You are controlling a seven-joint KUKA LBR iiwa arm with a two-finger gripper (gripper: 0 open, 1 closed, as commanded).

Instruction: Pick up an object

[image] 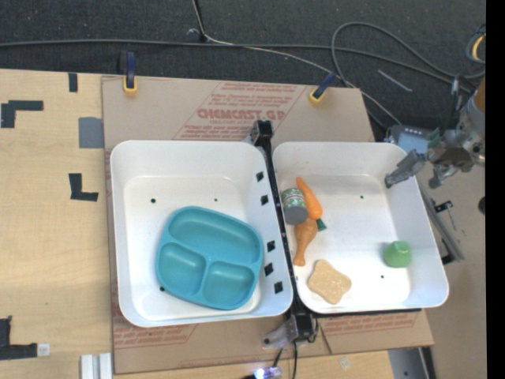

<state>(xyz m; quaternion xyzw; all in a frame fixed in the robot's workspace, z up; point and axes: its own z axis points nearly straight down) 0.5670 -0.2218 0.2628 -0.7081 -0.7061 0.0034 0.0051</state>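
The left bin (126, 164) holds a blue divided tray (209, 257); the right bin (355, 160) holds a carrot (310, 199), grey can (294, 209), drumstick (305, 242), bread (328, 282) and green cup (398, 253), the end effector (422, 170) spread apart, empty.

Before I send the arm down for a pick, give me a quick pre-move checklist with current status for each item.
1. Gripper position: over the right bin's upper right rim, not above any object. Not ok for a straight descent.
2. Nothing held between the fingers: ok.
3. Green cup stands alone by the right wall, apart from the other items: ok as a target.
4. Orange carrot, grey can and drumstick touch in a cluster by the divider: not ok for a clean grasp.
5. Tan bread slice lies flat near the front wall; graspability: cannot tell.
6. Blue divided plate sits in the left bin, away from the arm's path: ok.
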